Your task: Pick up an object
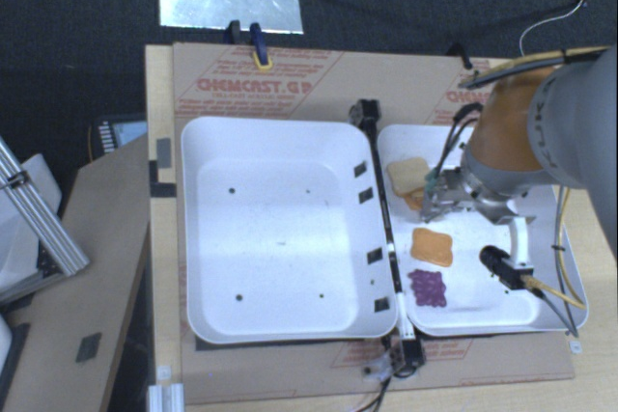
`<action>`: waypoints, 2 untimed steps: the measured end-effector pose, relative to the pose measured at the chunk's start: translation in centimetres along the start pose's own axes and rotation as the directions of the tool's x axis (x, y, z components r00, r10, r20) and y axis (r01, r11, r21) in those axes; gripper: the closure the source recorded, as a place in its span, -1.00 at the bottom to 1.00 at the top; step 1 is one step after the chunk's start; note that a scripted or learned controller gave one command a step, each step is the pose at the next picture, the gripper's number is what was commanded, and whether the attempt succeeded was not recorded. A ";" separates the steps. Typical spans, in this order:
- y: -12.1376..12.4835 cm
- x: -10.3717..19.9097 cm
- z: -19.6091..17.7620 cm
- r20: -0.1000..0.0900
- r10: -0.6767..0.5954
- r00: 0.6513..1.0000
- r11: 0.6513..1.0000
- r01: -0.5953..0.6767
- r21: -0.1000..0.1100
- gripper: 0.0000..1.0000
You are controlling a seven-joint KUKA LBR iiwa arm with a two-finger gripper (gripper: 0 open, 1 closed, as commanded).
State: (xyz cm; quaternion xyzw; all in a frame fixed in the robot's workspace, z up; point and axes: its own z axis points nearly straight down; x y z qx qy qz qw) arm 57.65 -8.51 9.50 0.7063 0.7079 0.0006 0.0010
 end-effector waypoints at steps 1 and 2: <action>-0.2 9.5 -9.5 -0.003 -0.010 1.000 1.000 0.010 -0.006 1.00; -2.5 13.2 -18.2 -0.002 -0.005 1.000 1.000 0.005 -0.004 1.00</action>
